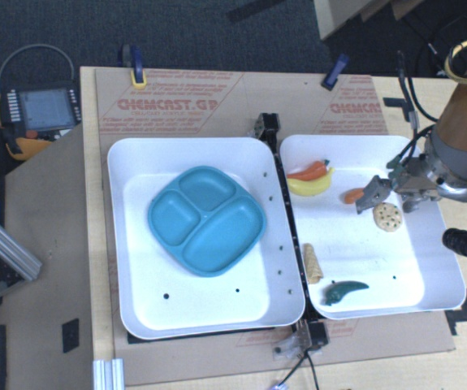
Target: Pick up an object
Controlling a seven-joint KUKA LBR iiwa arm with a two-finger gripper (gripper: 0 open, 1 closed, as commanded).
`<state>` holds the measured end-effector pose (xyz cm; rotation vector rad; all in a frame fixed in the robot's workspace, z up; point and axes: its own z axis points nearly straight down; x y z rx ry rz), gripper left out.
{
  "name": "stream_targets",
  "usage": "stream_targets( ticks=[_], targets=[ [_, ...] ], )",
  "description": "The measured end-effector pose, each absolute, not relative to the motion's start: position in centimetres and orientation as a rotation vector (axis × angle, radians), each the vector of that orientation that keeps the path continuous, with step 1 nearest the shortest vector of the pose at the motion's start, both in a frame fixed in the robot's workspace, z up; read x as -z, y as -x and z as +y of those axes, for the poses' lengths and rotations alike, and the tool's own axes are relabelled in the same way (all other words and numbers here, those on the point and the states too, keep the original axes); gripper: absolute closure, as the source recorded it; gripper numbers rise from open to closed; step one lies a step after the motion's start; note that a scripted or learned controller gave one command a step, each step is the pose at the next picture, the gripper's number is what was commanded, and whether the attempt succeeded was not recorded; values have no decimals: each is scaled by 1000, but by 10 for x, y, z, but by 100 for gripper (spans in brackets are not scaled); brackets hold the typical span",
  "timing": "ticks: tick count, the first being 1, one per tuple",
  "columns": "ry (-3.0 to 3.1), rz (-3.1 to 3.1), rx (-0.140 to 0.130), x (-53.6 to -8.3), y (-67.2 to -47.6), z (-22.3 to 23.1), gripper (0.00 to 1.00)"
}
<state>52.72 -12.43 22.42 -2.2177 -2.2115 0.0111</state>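
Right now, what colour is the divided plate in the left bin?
Light blue divided plate, clearest in the camera view.

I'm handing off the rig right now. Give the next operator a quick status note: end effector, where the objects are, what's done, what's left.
End effector: low over the right bin, holding nothing visible.
Right bin objects: cookie just under the end effector, orange piece beside it, red pepper on banana at the upper left, bread stick and teal pepper at the bottom.
Left bin: blue divided plate.
Done: nothing picked.
Left: grasp and lift one object.

arm (pixel 464 128) cut off at right edge, carrot (pixel 352 195) partly hidden behind pincer (pixel 379 195)
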Motion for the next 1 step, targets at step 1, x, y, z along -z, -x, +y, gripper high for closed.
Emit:
stream_targets(
  ticks=[1],
  targets=[
    [2221,-2222,0,-230,-530,-124,0]
  ],
)
